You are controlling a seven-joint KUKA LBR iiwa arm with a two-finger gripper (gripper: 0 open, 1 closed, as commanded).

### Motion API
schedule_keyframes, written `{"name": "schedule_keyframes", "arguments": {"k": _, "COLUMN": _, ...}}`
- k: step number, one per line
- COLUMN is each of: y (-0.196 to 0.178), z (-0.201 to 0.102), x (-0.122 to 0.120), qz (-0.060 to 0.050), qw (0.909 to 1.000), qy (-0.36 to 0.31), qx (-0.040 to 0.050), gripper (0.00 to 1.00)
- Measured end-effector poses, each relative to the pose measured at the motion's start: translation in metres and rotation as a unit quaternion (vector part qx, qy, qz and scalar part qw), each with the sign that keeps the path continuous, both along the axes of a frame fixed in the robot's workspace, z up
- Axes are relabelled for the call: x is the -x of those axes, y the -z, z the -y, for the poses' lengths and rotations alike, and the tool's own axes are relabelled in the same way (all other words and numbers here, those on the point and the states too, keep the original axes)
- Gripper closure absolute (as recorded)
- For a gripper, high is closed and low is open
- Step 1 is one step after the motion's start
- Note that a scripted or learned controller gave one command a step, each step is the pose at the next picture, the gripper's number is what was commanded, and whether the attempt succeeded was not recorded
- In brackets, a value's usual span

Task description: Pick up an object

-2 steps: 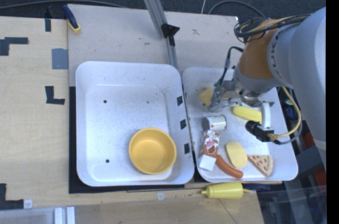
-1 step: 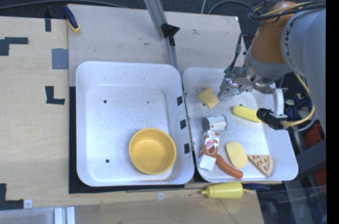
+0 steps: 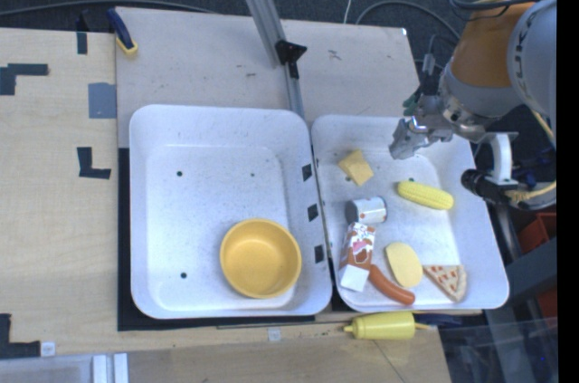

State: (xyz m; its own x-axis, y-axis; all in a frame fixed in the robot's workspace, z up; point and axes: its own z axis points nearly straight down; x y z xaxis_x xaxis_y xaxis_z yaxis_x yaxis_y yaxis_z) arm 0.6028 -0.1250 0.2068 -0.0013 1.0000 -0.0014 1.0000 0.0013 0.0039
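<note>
Over the right bin's (image 3: 470, 191) upper edge, the end effector (image 3: 404, 143) is seen hanging above the bin floor; whether it is open cannot be told, and nothing is seen in its grip. Below it, a cheese wedge (image 3: 356, 167), a corn cob (image 3: 425, 195), a small can (image 3: 368, 211), a sausage (image 3: 391, 286) and a pizza slice (image 3: 447, 280) are spread. A yellow bowl (image 3: 261, 258) is placed in the left bin (image 3: 172, 146).

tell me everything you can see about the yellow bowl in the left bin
The yellow bowl is round, a plain matte yellow all over, and looks like plastic. It stands upright with its mouth up, and nothing shows inside it. It sits in the left bin, near the front right corner, close to the wall shared with the right bin. It rests on the bin floor with no other object touching it. The pincer is far off, over the right bin.
</note>
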Motion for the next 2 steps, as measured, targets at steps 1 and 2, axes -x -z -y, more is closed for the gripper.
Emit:
{"name": "schedule_keyframes", "arguments": {"k": 1, "y": -0.032, "z": -0.001, "x": -0.001, "qz": -0.001, "qw": 1.0, "qy": 0.0, "qx": -0.0005, "gripper": 1.0}}
{"name": "schedule_keyframes", "arguments": {"k": 2, "y": -0.032, "z": -0.065, "x": -0.005, "qz": -0.002, "qw": 1.0, "qy": -0.003, "qx": -0.0017, "gripper": 1.0}}
